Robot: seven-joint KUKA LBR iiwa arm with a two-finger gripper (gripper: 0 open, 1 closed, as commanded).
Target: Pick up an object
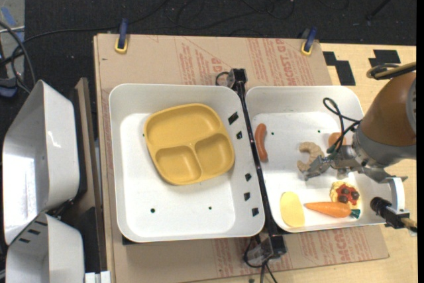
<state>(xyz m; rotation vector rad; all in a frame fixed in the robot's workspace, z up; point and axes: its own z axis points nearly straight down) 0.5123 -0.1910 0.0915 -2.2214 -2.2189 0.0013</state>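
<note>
The right bin [278, 99] holds several toy foods. A red-brown sausage [262, 141] lies near its left wall. A tan, curved piece [308, 151] sits in the middle. Along the front are a pale yellow oval [291, 209], an orange carrot [326, 209] and a small yellow piece with red and dark toppings [346, 193]. An orange item [334, 139] peeks out from behind the arm. My gripper [316, 167] reaches in from the right, low in the bin, right at the lower right edge of the tan piece. I cannot see anything held in it.
The left bin [126, 162] carries a yellow three-compartment plate [189, 142]. A black cable [338, 114] loops over the right bin beside the arm. The bins rest on a cardboard sheet [199, 53] held by two clamps at the back.
</note>
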